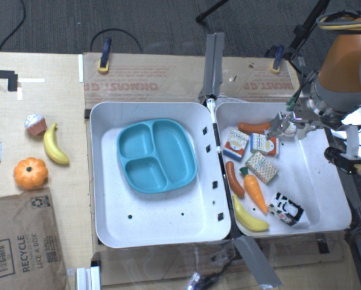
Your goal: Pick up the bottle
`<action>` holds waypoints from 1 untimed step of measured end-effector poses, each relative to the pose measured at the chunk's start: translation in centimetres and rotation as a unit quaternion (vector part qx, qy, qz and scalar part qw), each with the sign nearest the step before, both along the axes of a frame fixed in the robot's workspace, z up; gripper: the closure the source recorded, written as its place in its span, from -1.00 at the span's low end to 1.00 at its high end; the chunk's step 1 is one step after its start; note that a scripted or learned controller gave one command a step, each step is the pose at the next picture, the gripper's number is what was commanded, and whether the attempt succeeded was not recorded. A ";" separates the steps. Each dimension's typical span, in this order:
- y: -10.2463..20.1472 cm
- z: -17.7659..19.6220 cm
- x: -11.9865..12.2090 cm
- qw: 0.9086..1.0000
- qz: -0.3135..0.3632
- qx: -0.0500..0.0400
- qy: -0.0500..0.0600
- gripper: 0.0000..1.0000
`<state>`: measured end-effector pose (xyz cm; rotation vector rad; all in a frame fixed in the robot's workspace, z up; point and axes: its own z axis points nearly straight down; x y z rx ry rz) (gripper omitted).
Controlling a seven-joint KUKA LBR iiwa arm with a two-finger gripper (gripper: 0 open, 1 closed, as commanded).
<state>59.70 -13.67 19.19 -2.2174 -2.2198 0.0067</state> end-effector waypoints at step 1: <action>3.9 -8.4 2.5 0.943 0.332 0.002 -0.002 -1.00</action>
